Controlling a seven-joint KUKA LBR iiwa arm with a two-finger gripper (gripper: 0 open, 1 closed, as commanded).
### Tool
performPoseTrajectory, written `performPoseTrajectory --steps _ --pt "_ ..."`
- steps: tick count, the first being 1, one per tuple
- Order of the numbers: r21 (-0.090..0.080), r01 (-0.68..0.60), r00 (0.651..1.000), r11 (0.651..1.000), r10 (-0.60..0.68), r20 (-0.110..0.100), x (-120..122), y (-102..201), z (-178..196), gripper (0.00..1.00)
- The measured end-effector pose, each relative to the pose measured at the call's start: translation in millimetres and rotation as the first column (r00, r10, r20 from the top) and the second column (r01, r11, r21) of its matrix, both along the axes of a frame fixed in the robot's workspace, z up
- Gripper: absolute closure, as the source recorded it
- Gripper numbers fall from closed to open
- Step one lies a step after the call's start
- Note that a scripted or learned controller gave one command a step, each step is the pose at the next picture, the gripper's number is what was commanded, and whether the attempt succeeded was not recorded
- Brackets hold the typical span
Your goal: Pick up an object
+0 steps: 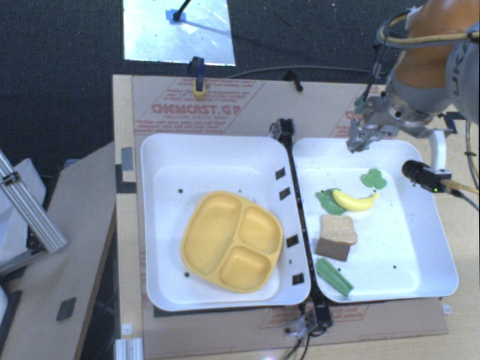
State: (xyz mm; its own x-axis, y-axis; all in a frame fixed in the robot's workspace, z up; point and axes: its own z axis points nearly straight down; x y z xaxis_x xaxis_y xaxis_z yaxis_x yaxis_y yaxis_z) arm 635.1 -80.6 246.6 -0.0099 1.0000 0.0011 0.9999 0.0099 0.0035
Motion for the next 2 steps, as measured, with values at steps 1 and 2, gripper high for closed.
performPoseTrajectory --steps 1,2 --pt "0.0 0.0 1.0 1.0 0.0 -0.002 2 61 1 1.0" --pt "0.0 0.001 1.0 1.0 -0.001 -0.001 15 112 -15 1.0"
